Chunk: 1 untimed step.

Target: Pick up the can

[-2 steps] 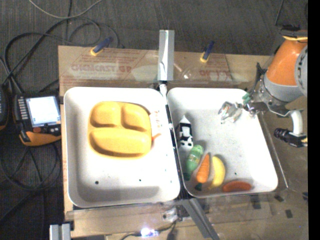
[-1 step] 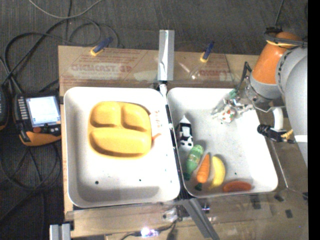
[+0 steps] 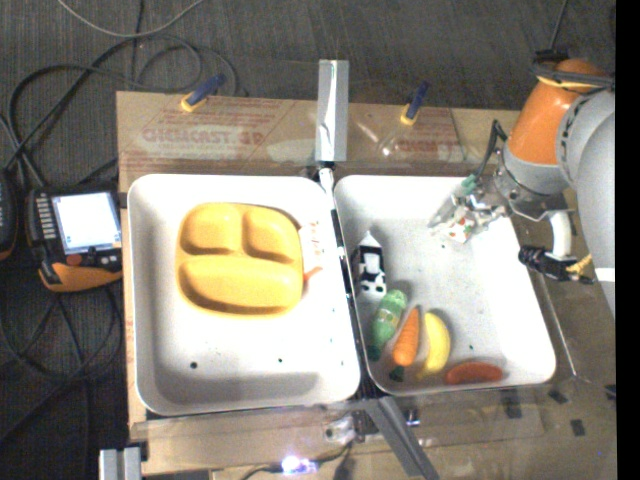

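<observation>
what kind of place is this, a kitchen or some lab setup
Most likely a robotics lab, not a kitchen. A grey and orange arm reaches over two white bins on a bench, loose cables trail across the carpet, and the bins hold a yellow divided tray and toy food such as a banana.

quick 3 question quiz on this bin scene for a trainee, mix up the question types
1. True or false: the yellow tray lies in the left bin.
2. Multiple choice: in the right bin, what lies directly between the green bottle and the banana? A) the carrot B) the red sausage C) the black-and-white cow toy
3. Fill in: the gripper is over the right bin's far ____ corner.

Key
1. True.
2. A, the carrot. The red sausage lies nearer the front wall, and the cow toy sits by the left wall.
3. Right.
</observation>
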{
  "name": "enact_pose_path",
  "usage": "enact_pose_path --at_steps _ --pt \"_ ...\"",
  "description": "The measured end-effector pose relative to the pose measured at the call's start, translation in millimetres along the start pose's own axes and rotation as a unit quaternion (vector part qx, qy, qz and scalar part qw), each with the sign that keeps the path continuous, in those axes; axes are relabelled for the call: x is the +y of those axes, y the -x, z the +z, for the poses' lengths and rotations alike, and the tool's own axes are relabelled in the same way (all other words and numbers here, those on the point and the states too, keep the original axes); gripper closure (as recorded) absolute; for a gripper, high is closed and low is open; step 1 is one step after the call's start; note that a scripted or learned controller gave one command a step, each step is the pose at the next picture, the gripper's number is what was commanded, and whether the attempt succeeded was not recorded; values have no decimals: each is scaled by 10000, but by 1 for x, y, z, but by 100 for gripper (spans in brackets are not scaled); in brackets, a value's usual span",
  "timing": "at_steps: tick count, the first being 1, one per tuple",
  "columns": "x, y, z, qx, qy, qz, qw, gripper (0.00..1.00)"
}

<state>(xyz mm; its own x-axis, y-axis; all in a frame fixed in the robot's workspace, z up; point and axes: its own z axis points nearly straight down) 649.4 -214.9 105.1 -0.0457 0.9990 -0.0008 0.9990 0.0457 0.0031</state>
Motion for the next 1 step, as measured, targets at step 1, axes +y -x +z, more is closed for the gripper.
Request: enact_pose_path --at_steps 1 --pt "13 -31 -69 -7 -17 314 9995 100"
